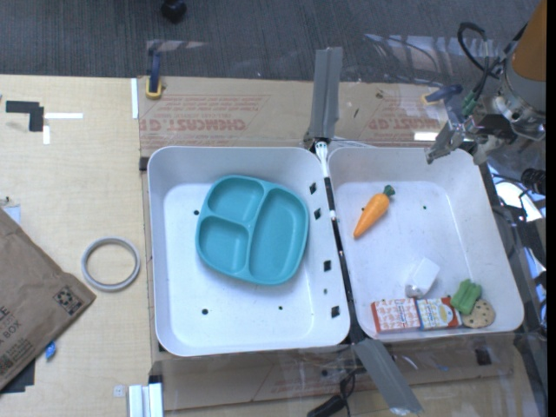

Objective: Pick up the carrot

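Bench with two shallow white plastic bins side by side. Left bin (174, 259): holds a teal three-compartment plastic plate (253, 229), sitting roughly in the middle, slightly rotated.

Right bin (486, 233): small orange toy carrot with a green top (373, 211) lies on the floor toward the upper left of this bin, tilted, green end pointing up-right. Nothing touches it. Along the lower edge: a red-and-white printed carton (415, 314) lying flat, a small white block (423, 276) just above it, and at the lower right corner a green ridged toy piece (466, 295) touching a round tan cookie-like disc (477, 315).

Grey arm with orange band enters from upper right. Its two-finger gripper (453, 142) hangs over the bin's upper right rim, well apart from the carrot. Whether it is spread or closed cannot be told; nothing seen in it.

Outside the bins, left: a roll of pale tape (111, 262) and a brown cardboard box (30, 298) on the wooden tabletop (69, 181).
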{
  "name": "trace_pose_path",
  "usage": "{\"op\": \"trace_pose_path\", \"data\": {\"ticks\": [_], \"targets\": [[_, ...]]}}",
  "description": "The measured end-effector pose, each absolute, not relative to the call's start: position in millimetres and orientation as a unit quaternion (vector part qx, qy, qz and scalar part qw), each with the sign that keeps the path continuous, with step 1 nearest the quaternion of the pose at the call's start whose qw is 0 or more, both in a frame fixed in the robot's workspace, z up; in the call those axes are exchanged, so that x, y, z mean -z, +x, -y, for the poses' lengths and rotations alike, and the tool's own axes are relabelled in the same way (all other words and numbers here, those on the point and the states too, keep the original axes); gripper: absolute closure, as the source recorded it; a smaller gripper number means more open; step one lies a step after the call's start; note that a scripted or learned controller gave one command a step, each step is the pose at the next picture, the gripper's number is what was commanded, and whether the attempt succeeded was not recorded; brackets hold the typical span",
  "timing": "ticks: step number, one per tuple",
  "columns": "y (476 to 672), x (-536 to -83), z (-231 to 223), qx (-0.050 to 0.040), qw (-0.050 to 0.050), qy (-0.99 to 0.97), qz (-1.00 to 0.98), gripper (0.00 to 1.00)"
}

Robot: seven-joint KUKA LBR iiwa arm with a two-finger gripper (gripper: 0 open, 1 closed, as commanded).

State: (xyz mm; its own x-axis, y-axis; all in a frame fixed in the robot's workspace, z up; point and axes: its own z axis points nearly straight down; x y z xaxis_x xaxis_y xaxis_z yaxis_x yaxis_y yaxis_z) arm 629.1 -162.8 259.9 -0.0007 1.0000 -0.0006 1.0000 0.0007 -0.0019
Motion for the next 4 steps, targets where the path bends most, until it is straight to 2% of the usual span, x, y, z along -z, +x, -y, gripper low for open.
{"op": "trace_pose_path", "data": {"ticks": [1,2,3,4], "targets": [[623.7,-97.0,148.2,-0.0009,0.000,-0.744,0.669,0.00],[579.1,-191.3,82.1,-0.0007,0.000,-0.679,0.734,0.00],[514.6,-191.1,-35.0,-0.0010,0.001,-0.664,0.747,0.00],[477.4,-190.6,9.0,-0.0014,0.001,-0.696,0.718,0.00]]}}
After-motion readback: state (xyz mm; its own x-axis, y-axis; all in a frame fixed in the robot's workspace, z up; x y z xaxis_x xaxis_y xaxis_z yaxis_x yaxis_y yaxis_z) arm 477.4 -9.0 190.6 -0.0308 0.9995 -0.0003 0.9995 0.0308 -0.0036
